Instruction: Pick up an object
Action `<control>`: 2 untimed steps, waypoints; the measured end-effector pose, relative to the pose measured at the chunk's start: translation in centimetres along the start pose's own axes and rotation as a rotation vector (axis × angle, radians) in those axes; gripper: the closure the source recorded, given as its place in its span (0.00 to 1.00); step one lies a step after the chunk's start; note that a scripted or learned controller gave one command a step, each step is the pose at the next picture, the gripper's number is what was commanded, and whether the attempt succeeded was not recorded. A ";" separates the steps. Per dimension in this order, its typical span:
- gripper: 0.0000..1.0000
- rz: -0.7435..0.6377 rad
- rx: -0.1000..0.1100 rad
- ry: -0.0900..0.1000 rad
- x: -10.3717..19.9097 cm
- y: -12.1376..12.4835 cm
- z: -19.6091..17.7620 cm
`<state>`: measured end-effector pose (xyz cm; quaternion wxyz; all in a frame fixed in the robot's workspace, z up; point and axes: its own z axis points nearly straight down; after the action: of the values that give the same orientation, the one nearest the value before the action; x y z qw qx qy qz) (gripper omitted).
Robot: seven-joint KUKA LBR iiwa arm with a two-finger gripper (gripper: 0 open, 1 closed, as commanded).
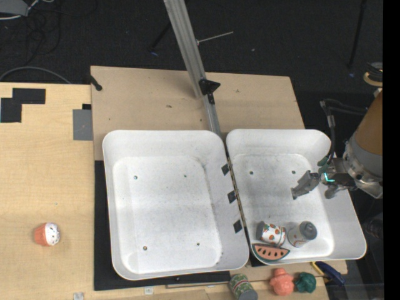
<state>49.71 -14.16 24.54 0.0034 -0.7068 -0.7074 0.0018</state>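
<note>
While the jaws [317,184] hang spread with nothing between them over the right bin [284,144], near its right wall, the objects lie apart at that bin's near edge: a red-and-white cup [272,234], a grey cylinder [304,232] beside it, a watermelon slice [270,253] on the rim. Left bin [125,144] adjoins. A red-and-white ball [47,234] sits near the surface's left edge.

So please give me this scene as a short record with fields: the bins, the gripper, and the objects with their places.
bins: left bin and right bin, white, side by side
gripper: gripper above the right bin's right side, open, holding nothing
in right bin, front edge: watermelon slice toy, small red-and-white figure, grey round object
outside bins: red-and-white ball on wooden bench, left
</note>
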 end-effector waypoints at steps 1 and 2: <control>0.00 0.003 -0.005 -0.001 -0.1 0.1 -0.2; 0.00 0.001 0.003 0.001 0.3 -0.4 6.2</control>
<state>49.26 -13.84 18.39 0.0046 -0.7072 -0.7070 0.0025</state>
